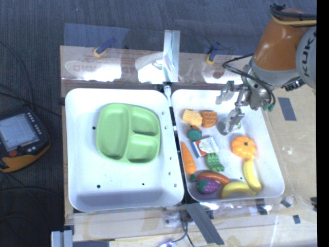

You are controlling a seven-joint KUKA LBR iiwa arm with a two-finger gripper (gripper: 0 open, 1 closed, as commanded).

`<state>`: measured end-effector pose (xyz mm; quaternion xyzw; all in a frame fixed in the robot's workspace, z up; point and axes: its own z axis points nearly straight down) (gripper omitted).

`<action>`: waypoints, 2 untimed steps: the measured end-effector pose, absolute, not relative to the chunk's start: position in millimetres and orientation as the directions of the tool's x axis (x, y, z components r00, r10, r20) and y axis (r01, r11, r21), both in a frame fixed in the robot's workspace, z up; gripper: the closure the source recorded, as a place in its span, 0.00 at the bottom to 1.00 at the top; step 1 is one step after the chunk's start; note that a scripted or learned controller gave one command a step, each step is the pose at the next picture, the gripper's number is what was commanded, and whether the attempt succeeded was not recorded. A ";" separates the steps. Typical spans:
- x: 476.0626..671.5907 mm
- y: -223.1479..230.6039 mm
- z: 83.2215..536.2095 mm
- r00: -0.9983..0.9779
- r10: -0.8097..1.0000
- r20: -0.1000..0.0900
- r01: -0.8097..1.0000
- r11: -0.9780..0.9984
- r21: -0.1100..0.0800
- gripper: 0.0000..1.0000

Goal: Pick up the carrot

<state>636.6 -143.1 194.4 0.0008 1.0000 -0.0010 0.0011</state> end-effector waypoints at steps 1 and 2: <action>601.3 -173.9 90.7 -0.971 -0.238 -0.010 -0.238 0.971 -0.004 0.00; 565.3 -209.1 90.9 -0.961 -0.277 -0.012 -0.277 0.961 -0.007 0.00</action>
